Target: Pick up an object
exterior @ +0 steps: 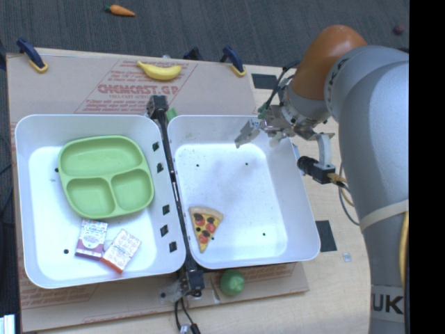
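Nearest me, a pizza slice toy [204, 227] lies in the right bin [295, 214]. I see the gripper [245, 135] over that bin's far rim; whether it's open I cannot tell.

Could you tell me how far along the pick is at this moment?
Nothing looks picked yet: the pizza slice lies in the right bin. The gripper hovers over that bin's top rim with nothing visibly held. Reaching, grasping and lifting remain.

one fixed camera looks down at a slant from above on both white bins [28, 186], taking in the whole bench [83, 68].
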`<state>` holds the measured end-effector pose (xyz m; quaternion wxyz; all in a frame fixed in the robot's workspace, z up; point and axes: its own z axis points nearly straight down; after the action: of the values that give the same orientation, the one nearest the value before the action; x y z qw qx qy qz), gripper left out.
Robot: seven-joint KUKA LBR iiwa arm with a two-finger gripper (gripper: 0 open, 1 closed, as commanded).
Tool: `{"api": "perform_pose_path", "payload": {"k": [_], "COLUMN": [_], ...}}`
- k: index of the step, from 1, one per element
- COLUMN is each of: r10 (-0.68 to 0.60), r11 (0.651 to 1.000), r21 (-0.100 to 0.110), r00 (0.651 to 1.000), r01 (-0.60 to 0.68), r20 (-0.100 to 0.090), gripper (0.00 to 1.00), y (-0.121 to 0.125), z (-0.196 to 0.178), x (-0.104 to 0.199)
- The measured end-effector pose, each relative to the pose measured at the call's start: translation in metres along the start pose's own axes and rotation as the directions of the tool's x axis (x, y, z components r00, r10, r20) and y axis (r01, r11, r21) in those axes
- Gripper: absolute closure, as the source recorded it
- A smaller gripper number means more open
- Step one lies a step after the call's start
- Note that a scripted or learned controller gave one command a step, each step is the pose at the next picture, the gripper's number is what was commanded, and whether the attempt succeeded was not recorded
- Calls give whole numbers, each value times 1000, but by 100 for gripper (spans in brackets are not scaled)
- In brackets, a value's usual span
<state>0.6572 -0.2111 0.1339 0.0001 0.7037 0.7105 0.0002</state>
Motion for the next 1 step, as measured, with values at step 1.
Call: {"api": "perform_pose_path", "payload": {"k": [1], "r10": [-3], "r11": [1000], "r21": [4], "r00": [1000], "r01": [3], "r20": [-1], "gripper": [0], "y": [-1], "z": [39], "x": [1]}}
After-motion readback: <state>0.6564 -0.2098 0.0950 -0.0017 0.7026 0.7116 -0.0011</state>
